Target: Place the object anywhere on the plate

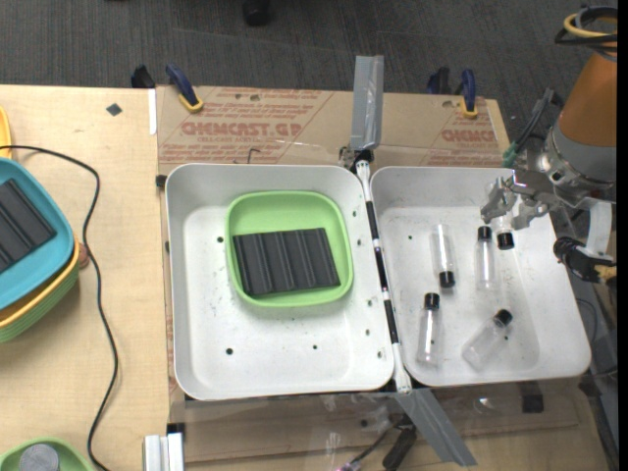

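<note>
Gripper of mine hangs over the right bin's top corner, and honestly can't tell what it's doing up there. Clear vials with black caps lie loose below, well apart from the green plate in the left bin. They'll probably roll off a pinch, or off that ribbed black insert. Cardboard behind reads "CHEMCAST GP".

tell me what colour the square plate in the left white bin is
Light green, with a dark grey ribbed insert lying on it. The square plate shows best in the overhead camera view.
</note>
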`<move>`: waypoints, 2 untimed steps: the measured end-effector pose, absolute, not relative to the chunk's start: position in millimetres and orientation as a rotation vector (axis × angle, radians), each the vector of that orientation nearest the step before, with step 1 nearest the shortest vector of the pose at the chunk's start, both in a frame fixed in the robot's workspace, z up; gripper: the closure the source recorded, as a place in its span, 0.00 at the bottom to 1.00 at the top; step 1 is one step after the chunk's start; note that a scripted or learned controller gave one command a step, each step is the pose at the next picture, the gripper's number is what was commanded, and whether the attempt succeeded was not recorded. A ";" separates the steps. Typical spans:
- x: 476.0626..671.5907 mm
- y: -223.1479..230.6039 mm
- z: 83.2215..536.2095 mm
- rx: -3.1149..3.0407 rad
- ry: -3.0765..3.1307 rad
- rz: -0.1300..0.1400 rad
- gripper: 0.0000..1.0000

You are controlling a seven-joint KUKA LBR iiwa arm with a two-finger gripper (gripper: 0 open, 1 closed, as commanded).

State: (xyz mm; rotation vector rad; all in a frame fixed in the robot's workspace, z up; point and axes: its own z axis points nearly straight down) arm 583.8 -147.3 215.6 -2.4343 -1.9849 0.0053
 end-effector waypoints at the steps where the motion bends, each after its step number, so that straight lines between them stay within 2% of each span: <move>1: 583.9 -147.3 215.7 -2.435 -1.985 0.005 0.00; 2: 564.0 -157.6 266.0 -2.694 -1.616 0.005 0.00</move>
